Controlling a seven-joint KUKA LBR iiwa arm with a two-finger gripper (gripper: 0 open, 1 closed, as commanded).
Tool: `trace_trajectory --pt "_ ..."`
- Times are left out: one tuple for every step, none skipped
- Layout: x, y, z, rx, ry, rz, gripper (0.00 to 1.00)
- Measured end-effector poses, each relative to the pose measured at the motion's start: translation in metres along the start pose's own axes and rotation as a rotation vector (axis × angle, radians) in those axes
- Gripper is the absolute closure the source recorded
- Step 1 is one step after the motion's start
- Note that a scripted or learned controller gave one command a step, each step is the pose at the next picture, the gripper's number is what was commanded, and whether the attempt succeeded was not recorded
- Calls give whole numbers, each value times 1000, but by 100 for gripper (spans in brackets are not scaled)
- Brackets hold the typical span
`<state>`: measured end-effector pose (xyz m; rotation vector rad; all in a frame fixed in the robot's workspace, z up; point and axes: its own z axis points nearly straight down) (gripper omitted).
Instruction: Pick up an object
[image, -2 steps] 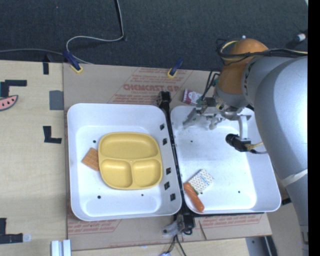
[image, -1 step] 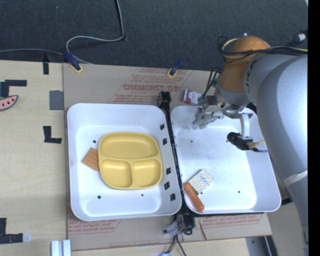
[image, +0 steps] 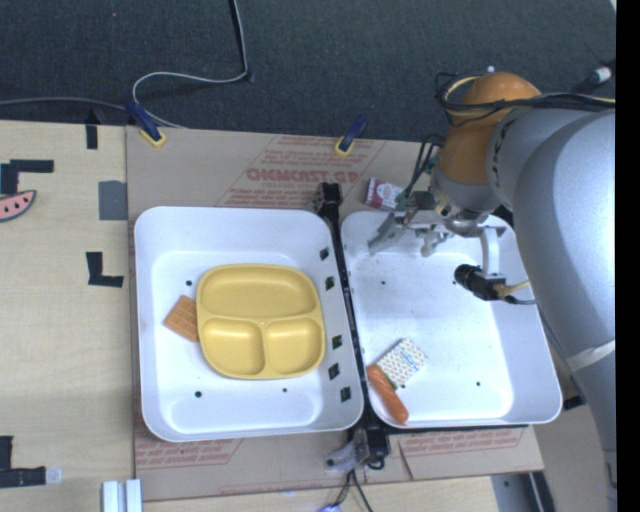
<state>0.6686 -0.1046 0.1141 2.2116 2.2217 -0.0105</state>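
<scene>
In the right bin (image: 500, 330), a small white patterned packet (image: 402, 362) lies near the front left corner. An orange carrot-shaped piece (image: 387, 393) sits just in front of it, against the bin's wall. My gripper (image: 408, 239) hangs over the far left part of this bin, well behind both objects. Its two grey fingers (image: 384, 236) are spread open, and nothing lies between them. The left bin (image: 160, 250) holds a yellow divided plate (image: 262, 320), with a flat brown piece (image: 182, 318) tucked beside the plate's left edge.
A small dark-and-white packet (image: 380, 192) lies on the cardboard just behind the right bin. The black divider (image: 340, 300) runs between the bins. The grey arm (image: 570, 230) covers the right side of the right bin. Cables lie along the back.
</scene>
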Motion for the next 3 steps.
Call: trace_trajectory --pt "0 0 -10 0 -1 -1 100" --pt "0 0 -10 1 -2 0 0" --pt "-13 0 29 -1 7 3 0"
